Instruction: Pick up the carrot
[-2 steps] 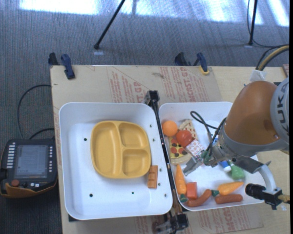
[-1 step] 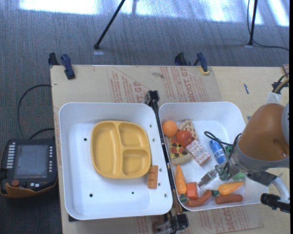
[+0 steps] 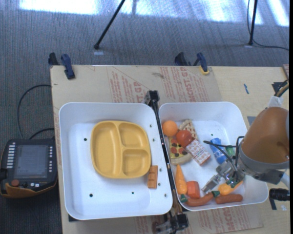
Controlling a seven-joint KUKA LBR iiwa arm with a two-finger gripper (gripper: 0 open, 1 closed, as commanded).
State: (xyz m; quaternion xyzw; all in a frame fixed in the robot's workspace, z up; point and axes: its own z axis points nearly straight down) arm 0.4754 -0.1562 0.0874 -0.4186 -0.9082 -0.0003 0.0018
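The carrot is orange with a green stub at its near end. It lies along the left wall of the right bin, pointing away from me, beside a red block. My gripper hangs over the near right part of that bin, about a hand's width right of the carrot. It is open, and I see nothing between its fingers. The grey arm with its orange band covers the bin's right rim.
Toy food crowds the right bin: an orange ball, a tomato, a pizza slice, a pink-and-white box, a blue item and red sausages. The left bin holds a yellow divided plate and a brown block.
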